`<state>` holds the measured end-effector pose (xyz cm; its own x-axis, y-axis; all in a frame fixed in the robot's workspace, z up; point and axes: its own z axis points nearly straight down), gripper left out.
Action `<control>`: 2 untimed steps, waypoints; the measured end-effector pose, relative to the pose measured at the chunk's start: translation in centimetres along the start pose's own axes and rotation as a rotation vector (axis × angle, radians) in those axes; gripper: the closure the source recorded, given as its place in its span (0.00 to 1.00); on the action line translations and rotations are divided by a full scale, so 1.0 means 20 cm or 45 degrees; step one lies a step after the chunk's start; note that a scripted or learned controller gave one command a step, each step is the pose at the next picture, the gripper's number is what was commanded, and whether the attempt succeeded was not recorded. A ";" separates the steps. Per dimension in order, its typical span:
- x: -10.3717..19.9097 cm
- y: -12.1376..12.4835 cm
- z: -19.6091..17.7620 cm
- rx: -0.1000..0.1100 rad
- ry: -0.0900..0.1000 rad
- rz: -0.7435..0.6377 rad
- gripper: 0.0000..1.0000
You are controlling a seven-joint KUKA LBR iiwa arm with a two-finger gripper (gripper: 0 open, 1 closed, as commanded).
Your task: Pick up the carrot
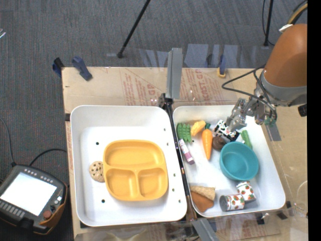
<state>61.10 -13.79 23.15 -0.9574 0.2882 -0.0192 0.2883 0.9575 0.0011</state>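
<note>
Nearest the lens, at the bottom left corner, sits a handheld control pendant with a pale screen, off the bench and well apart from the yellow divided plate, which serves as the landmark for everything else. That plate lies flat in the left white bin, and a round cookie touches its left edge. To the plate's right, past the seam where the two bins meet, is the right white bin. Within it the carrot lies orange and tapered, its point turned toward the near side, right of the plate and level with its far rim; a green pea-pod toy and a small yellow piece lie just beside the carrot's top, and a pink-and-white tube lies between the carrot and the plate. Farther right of the plate a teal bowl sits upright, close to the carrot but not touching it. A wedge of brown bread and two patterned cans lie to the plate's lower right. The gripper hangs above a black-and-white toy on the carrot's far right — how wide its jaws stand I cannot tell, and no object shows between them.
</note>
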 end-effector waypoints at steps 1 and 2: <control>0.07 -0.07 -0.86 -0.001 0.001 -0.197 1.00; -0.10 -0.35 -1.21 0.000 0.013 -0.206 1.00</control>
<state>60.60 -21.05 47.37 -0.9914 0.1303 -0.0093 0.1303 0.9915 -0.0010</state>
